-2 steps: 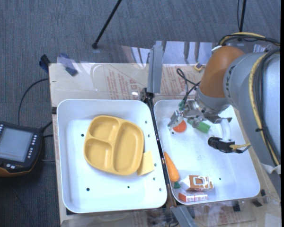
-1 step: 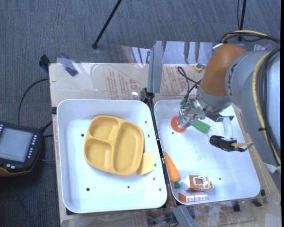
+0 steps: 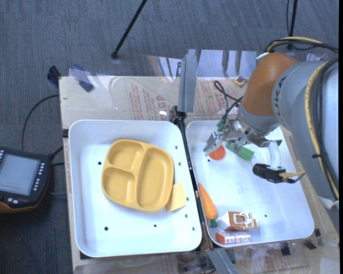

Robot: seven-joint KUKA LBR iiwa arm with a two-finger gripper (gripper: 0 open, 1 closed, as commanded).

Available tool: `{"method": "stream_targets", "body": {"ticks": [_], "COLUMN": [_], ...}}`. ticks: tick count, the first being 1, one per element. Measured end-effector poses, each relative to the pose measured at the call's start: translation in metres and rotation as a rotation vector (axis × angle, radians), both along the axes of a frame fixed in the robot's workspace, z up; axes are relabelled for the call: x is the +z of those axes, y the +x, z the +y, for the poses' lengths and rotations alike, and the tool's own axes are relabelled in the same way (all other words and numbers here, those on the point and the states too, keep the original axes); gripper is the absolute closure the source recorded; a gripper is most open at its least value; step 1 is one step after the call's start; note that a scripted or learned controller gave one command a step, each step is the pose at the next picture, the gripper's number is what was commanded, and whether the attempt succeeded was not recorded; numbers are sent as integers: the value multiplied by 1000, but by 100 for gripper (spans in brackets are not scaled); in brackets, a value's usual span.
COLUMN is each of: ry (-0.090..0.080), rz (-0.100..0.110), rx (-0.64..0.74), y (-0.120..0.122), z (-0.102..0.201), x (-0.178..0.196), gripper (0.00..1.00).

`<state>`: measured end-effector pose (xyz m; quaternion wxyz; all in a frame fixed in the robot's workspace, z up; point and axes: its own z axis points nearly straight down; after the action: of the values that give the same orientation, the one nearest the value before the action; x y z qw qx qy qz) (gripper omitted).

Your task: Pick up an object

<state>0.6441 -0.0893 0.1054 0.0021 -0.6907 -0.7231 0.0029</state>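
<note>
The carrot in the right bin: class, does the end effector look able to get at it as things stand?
Probably yes. The carrot lies uncovered along the right bin's left wall, with nothing on top. The end effector hovers in the same bin, farther back. The near wall may crowd one finger.

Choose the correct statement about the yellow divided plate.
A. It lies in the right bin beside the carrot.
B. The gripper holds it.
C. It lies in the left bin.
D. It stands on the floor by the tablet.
C: the yellow divided plate lies flat in the left bin, across the divider from the carrot.
</note>
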Motion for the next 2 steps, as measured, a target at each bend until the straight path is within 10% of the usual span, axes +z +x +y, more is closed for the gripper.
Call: {"method": "stream_targets", "body": {"ticks": [1, 2], "ry": [-2, -1], "rz": [1, 2], "rx": [5, 7], "y": [0, 0], "z": [0, 0], "x": [10, 9], "gripper": [100, 0]}}
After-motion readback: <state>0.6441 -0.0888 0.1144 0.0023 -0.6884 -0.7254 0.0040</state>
